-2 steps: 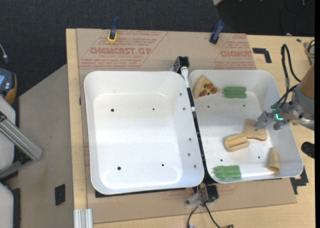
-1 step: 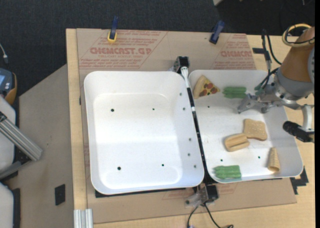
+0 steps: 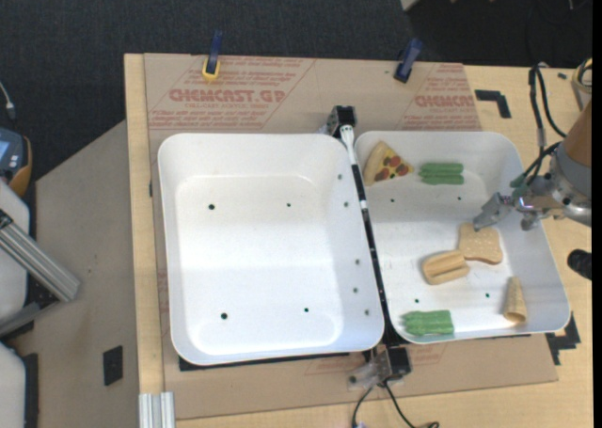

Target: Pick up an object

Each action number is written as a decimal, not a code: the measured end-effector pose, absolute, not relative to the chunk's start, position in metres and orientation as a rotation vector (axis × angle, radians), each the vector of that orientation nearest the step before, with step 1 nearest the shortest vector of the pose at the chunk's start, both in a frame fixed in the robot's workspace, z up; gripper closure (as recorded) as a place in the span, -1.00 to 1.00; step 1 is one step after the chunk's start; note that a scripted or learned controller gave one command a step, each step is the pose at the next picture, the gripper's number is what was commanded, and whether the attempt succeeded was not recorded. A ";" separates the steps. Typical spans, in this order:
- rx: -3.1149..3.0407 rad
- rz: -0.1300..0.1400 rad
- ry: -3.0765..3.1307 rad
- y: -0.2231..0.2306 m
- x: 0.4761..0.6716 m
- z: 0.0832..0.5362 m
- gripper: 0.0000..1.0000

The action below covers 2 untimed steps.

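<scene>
The right bin (image 3: pixel 499 149) holds a pizza slice (image 3: pixel 384 163), a green piece (image 3: pixel 440 173) at the back, a tan bread slice (image 3: pixel 482 245), a bun (image 3: pixel 445 267), a cone (image 3: pixel 514 301) and a second green piece (image 3: pixel 429 324) at the front. My gripper (image 3: pixel 506 218) reaches in from the right edge of this bin and hangs just above and behind the bread slice. It stands open, and one grey finger (image 3: pixel 486 214) slants down to the left. Nothing is between the fingers.
The left bin (image 3: pixel 179 158) lies next to the right one, with a black divider strip (image 3: pixel 362 219) between them. Both rest on a cardboard sheet (image 3: pixel 282 83) held by a yellow clamp and a blue clamp at the back. Cables hang at the right.
</scene>
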State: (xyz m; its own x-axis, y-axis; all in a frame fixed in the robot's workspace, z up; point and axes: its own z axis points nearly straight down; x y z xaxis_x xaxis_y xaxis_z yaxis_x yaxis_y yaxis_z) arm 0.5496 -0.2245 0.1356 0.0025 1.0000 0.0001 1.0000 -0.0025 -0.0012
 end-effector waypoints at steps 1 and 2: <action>-2.220 0.003 -2.214 -0.224 0.504 0.120 -1.00; -2.222 -0.001 -2.226 -0.224 0.539 0.112 -1.00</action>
State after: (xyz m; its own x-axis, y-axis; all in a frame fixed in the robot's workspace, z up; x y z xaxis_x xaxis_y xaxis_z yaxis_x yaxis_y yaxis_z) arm 0.5392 -0.2236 0.1121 -0.0016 1.0000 -0.0019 1.0000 0.0016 0.0031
